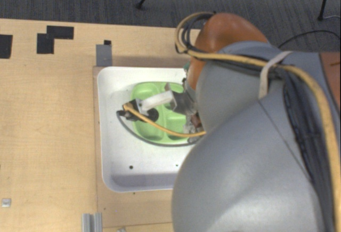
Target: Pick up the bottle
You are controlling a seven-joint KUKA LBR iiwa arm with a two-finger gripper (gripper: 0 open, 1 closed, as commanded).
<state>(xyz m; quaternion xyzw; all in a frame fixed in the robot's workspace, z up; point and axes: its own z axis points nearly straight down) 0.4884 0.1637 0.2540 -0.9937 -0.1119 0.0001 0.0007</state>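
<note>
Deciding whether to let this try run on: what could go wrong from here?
1. The tool sits low over a green object in the white bin; whether it has caught anything cannot be told.
2. The yellow cable loops across the green object and might snag it.
3. The arm hides much of the bin.

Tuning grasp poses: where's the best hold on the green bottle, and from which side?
Likely across its narrower width, coming straight down: the green bottle lies flat in the white bin, broad side up. The arm hides its right end.
</note>
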